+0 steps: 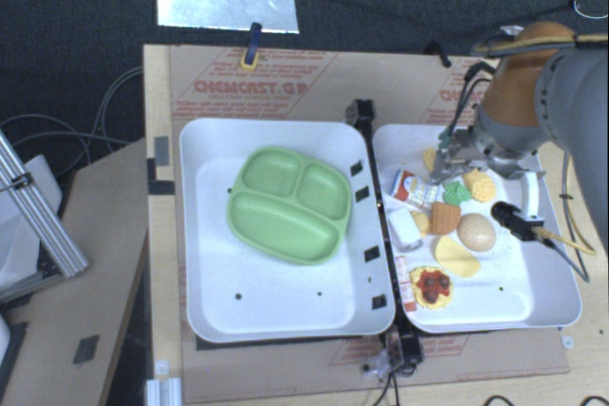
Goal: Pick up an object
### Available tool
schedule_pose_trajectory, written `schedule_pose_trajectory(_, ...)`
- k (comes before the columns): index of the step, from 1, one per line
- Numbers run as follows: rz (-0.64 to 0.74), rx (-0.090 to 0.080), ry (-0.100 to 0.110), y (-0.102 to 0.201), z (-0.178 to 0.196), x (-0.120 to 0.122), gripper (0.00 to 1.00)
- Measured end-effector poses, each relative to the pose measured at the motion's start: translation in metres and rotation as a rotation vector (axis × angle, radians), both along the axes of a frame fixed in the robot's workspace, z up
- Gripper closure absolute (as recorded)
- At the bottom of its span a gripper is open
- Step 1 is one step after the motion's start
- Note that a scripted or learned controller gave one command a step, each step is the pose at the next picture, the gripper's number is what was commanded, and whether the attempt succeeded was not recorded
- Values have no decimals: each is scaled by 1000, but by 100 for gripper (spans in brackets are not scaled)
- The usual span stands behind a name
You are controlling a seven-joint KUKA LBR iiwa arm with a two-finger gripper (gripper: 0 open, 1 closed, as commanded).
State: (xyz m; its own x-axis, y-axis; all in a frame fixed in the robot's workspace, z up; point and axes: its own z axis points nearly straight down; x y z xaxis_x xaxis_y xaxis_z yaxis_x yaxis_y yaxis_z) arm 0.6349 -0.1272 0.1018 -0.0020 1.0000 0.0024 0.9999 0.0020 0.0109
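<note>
The right bin holds several toy foods: a red and white packet, a green leafy piece, an orange-brown block, a beige egg, a yellow slice, a small pizza-like piece with red topping, a white block and a yellow piece. My gripper reaches down into the far part of this bin, just above the packet and the green piece. Nothing shows between its fingers.
The left bin carries a green divided plate. A black divider with clips runs between the bins. The arm's grey body and orange band hang over the right bin's far corner. Cardboard lies under both bins.
</note>
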Motion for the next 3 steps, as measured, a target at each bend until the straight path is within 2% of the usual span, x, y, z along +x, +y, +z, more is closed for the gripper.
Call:
schedule_pose_trajectory(2, 2, -4, 4, -9, 98, 8, 100)
schedule_pose_trajectory(3, 3, -3, 5, -9, 125, 10, 100)
